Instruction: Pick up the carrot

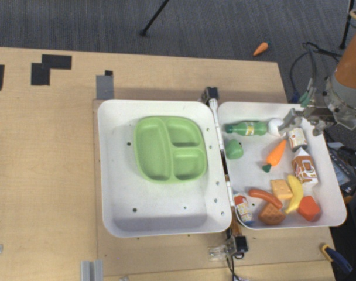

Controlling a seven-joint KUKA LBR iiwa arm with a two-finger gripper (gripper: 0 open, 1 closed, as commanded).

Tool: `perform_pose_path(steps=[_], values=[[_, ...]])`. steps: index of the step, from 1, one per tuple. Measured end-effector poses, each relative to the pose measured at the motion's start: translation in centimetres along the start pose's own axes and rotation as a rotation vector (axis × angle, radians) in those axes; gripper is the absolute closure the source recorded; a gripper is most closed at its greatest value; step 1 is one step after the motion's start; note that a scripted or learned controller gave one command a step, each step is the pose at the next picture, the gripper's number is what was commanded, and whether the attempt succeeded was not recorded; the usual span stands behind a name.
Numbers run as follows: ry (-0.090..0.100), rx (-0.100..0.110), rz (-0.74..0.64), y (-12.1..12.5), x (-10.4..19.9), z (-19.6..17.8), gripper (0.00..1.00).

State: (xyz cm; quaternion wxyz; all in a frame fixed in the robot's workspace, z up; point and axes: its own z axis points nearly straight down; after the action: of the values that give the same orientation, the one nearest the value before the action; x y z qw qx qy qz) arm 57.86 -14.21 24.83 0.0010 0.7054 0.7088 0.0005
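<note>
Orange against the white plastic, the carrot (276, 153) lay in the right bin (336, 215), near its middle. We saw its long axis running on a slant, the green stem end low and to the left, the orange body rising toward the upper right. Just above and to the right of its upper end stood a small brown-and-white carton (297, 139), near it though we could not say whether they touched.

The gripper (302, 119) hung over the bin's far right corner, above that carton and apart from the carrot. Its metal parts blurred together there, so we could not tell whether the claw was open or closed; nothing showed between its tips. The grey arm and its orange band (351, 69) were cut off by the frame's right side.

Around the carrot lay a green bottle (246, 129) toward the far wall, a green lump (233, 150) to the left, and a second carton (305, 170) to the right. Nearer the front sat a banana (294, 193), a sausage (264, 196), a tan block (281, 189) and a red-orange block (309, 208) (all crowded closely). The left bin (116, 215) held a green divided tray (169, 148). Another small orange object (260, 49) lay on the floor beyond the bench.
</note>
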Motion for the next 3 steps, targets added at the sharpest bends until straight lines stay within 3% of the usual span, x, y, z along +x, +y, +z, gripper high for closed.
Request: perform_pose_path(steps=[1, 2, 3], values=[[0.002, 0.005, -0.057, 1.8, 2.2, 15.1, 0.0], [-0.002, -0.004, -0.668, 0.9, -2.0, 16.1, 0.0], [-0.004, -0.01, -0.67, 1.2, -1.9, 15.0, 1.0]])
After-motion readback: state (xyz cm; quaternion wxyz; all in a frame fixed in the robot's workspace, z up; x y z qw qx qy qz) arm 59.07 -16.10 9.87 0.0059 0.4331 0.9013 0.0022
